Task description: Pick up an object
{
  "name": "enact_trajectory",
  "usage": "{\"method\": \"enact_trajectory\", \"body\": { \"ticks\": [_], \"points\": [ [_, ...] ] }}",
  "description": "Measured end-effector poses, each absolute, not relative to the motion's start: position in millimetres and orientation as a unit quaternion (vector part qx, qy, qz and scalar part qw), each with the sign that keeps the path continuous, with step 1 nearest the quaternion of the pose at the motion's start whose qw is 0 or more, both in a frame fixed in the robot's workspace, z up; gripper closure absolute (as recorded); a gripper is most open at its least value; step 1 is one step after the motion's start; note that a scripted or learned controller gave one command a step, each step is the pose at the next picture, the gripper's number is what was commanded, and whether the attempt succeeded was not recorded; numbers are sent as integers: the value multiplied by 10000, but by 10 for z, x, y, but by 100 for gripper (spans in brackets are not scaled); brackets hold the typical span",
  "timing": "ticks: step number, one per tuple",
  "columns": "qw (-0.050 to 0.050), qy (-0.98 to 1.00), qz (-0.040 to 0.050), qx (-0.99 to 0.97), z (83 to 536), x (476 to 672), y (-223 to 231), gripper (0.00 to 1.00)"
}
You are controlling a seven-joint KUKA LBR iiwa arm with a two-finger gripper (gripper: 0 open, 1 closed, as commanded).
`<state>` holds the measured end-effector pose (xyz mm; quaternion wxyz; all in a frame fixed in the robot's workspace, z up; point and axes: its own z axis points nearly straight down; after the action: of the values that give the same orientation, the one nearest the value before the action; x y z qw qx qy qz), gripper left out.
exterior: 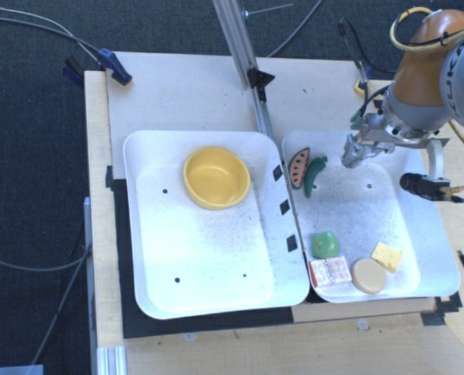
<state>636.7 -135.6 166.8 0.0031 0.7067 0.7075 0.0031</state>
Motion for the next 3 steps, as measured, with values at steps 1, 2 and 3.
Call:
{"method": "enact_trajectory", "body": {
  "ticks": [1, 2, 3],
  "points": [
    [38, 7077, 37, 7065, 2253, 6391, -1353, 100],
    [-55, 7090, -7, 7052, 2227, 6284, -891, 100],
    [-66, 7092, -9, 7050, 2359, 6057, -349, 100]
  ]
}}
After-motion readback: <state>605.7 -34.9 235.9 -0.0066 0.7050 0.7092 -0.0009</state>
